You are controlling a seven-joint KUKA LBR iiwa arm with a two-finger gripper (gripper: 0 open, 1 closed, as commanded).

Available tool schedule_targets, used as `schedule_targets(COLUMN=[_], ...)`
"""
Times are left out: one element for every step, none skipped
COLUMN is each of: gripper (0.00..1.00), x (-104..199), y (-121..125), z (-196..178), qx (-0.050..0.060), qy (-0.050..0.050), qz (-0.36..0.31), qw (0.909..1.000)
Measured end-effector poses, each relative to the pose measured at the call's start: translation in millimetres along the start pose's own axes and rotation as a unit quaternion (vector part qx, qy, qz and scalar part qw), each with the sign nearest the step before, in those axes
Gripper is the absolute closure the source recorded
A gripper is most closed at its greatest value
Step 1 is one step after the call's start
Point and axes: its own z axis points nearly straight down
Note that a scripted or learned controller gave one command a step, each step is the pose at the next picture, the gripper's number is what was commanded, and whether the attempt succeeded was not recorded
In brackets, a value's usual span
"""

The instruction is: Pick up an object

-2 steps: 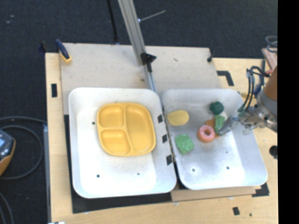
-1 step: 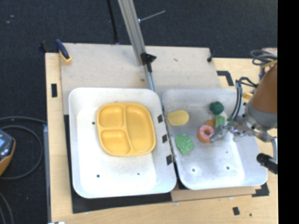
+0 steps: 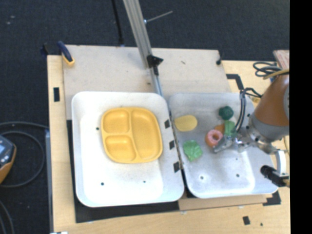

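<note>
gripper [image 3: 220,144] | jaws: cannot tell | pink ring [image 3: 213,137] touching fingertips (right bin [image 3: 219,182])

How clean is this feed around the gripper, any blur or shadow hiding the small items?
Camera view: soft overall, low resolution; light is even, no hard glare on the right bin. The gripper is smeared and dark, so its outline blends with the pink ring and the orange piece beside it. The green block and yellow compartment tray read clearly.

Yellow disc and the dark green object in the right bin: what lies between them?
Bare white bin floor separates the yellow disc from the dark green object in the camera view.
</note>
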Motion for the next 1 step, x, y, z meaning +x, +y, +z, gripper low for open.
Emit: schedule_targets(gripper=[1.0], x=[-0.5], y=[1.9], z=[-14.2], qx=[-0.003], qy=[0.001], qz=[0.001], qw=[1.0])
